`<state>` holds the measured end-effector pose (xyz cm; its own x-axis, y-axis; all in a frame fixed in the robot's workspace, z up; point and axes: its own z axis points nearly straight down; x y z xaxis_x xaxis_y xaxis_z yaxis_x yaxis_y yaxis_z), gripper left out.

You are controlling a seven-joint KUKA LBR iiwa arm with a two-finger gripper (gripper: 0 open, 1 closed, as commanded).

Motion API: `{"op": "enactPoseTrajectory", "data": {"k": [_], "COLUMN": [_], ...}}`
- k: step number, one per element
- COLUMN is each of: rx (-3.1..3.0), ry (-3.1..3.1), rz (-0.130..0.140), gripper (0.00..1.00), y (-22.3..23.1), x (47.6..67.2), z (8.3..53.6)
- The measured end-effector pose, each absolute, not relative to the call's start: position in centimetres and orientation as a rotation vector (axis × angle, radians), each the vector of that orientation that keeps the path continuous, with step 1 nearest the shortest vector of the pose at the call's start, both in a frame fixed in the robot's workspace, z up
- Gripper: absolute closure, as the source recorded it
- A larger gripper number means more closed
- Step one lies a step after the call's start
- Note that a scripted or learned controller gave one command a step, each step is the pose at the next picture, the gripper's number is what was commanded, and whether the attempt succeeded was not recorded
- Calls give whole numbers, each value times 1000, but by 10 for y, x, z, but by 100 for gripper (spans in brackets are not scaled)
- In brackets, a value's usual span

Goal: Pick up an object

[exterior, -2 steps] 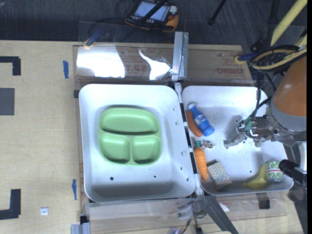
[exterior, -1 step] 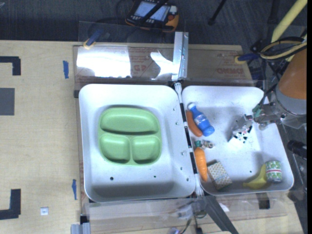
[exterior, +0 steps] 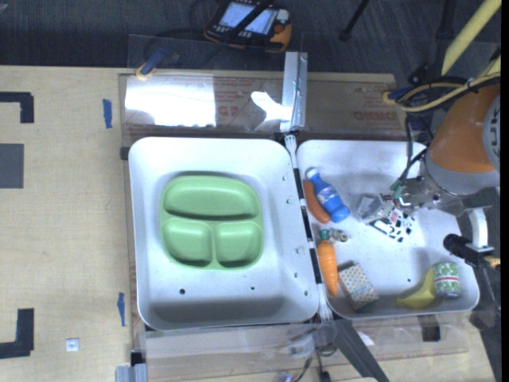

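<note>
Claw (exterior: 395,210), grip state indiscernible, hovers right of blue bottle (exterior: 328,196), whose long axis runs diagonally, cap toward upper-left.

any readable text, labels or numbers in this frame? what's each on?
None legible.
Cardboard strip behind the bins: reddish print, too blurred to read.
Handheld screen on the floor: lit, too small to read.
Blue bottle: label unreadable.
Small can: label unreadable.

You are looking at glossy white plastic bins (exterior: 151,165), a matt green plastic tray (exterior: 212,219), a shiny blue plastic bottle (exterior: 328,197), and a pale matt wooden bench (exterior: 60,213).
</note>
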<state>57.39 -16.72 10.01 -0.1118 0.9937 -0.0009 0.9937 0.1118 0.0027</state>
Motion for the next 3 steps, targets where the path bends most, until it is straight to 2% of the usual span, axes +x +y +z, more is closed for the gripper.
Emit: {"op": "enactPoseTrajectory", "data": {"k": [1,2,3], "rx": [2092,2298,2458], "ry": [2336,2141,1964], "rz": [4,1,-4], "gripper": [100,100,100], "y": [-168,-93,-64], "x": [575,579,553], "z": [110,197,184]}}
